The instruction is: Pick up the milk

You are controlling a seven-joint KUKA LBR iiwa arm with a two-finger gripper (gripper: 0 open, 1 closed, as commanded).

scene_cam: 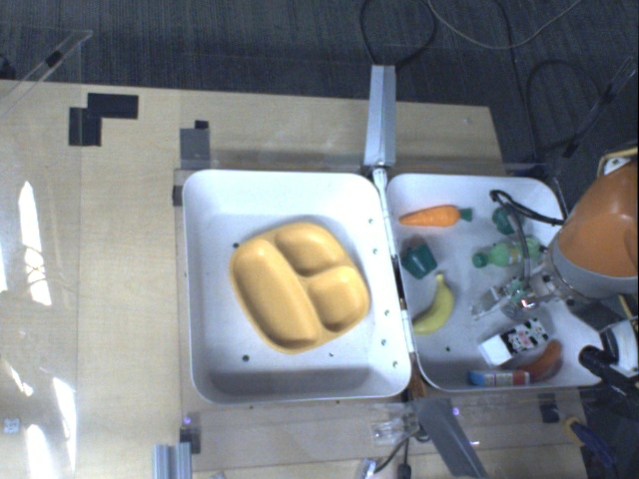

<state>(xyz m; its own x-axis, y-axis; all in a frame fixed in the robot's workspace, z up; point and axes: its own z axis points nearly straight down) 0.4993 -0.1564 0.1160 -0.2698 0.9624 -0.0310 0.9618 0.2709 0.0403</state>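
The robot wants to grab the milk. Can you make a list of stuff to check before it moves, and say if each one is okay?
1. Milk is in the bin the arm is over: ok. The small white milk carton lies in the right bin, near its front.
2. Gripper is close to the milk: ok. The gripper hangs just behind it.
3. Gripper is empty and open: cannot tell, too blurry.
4. Room around the milk: not ok. A tube and a brown thing lie right beside it.
5. Other food is out of the way: ok. The banana and carrot lie farther left.
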